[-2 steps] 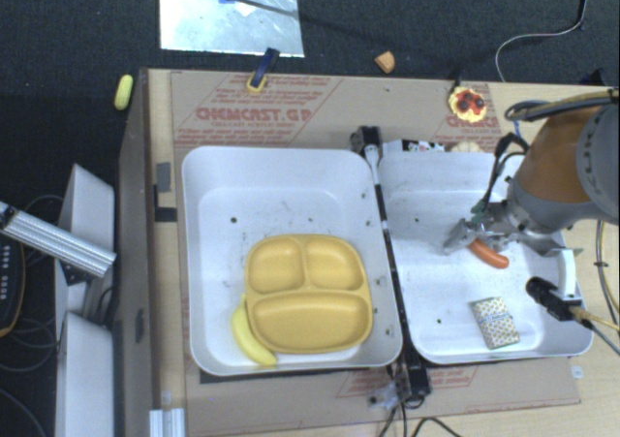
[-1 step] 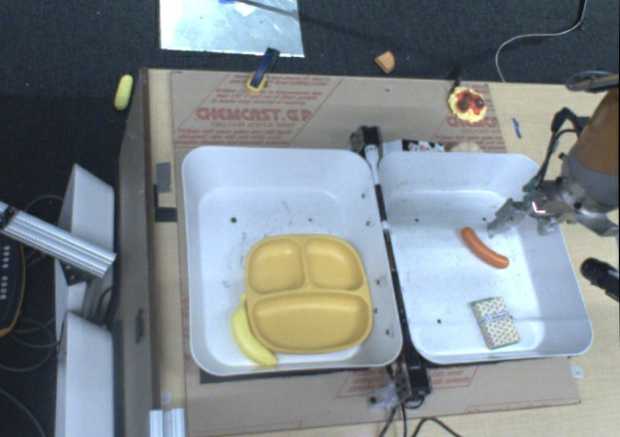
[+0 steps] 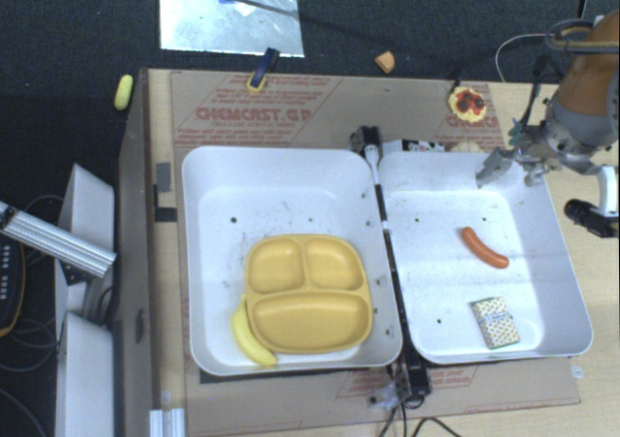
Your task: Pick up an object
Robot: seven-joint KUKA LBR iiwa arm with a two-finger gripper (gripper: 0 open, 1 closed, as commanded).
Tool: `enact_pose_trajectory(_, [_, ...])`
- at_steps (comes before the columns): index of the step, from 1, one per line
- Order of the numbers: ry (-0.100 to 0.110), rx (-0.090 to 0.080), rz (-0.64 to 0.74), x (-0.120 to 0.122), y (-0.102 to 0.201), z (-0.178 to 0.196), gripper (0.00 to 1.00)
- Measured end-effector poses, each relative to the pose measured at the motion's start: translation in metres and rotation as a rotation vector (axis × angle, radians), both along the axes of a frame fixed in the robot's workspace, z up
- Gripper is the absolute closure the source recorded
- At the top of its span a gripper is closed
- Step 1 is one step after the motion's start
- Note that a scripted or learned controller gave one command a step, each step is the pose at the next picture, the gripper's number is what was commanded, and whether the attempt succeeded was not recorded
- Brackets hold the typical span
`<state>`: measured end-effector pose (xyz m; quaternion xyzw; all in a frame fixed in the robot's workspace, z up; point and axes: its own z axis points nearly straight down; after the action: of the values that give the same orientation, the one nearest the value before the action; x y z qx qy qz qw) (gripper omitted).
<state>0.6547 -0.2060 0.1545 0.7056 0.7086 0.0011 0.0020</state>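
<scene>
- My gripper (image 3: pixel 511 166) hangs over the right bin (image 3: pixel 567 275) at its one o'clock corner, fingers spread apart and holding nothing.
- The sausage (image 3: pixel 483 247) lies toward seven o'clock of me, the patterned packet (image 3: pixel 495 322) farther down.
- The sausage is round and could roll away if I close off-centre.
- The packet lies flat, so my fingertips may skid over it.

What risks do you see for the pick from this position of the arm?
1. The gripper hangs over the far edge of the right bin, apart from every object, so closing here would likely grasp nothing.
2. The sausage is round and slim; it may roll or slip from the fingers.
3. The small patterned packet lies flat near the bin's near wall, so the fingers may slide over it or hit the wall.
</scene>
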Motion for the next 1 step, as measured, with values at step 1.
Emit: enact_pose_trajectory(1, [0.004, 0.001, -0.002, -0.0322, 0.0130, -0.0708, 0.00])
